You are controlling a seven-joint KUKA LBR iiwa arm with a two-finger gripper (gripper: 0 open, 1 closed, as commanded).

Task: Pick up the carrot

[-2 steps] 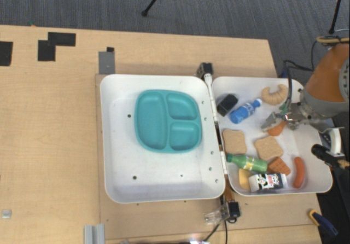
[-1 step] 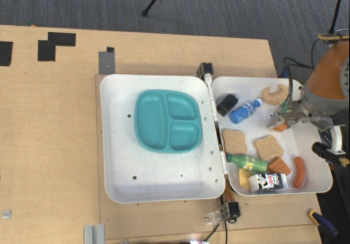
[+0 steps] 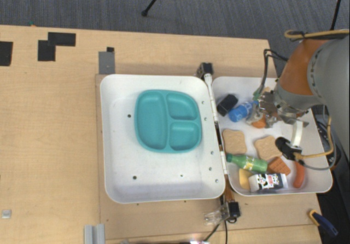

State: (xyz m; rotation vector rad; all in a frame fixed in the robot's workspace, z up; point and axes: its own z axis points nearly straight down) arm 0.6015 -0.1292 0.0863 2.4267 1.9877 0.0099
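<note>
Camera view: the claw point(image 3: 266, 110) is down in the right bin point(image 3: 322, 183), near its far edge.
Whether it is spread cannot be told. The carrot point(image 3: 258, 123) lies just beneath it, beside a blue bottle point(image 3: 239, 111); bread slices point(image 3: 234, 141) lie nearer the table's front edge.

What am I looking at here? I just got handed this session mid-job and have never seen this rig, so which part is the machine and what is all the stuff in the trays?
One camera looks down at a slant on a wooden bench. The big grey shape with the orange band at the right is the robot arm; its gripper hangs low over the right bin. Whether it holds anything cannot be told from here.

The left bin holds a teal divided plate. The right bin holds toy food and clutter: a small orange piece beside the gripper, probably the carrot, a blue item, a black item, two bread slices, a green bottle and a white bottle.
</note>
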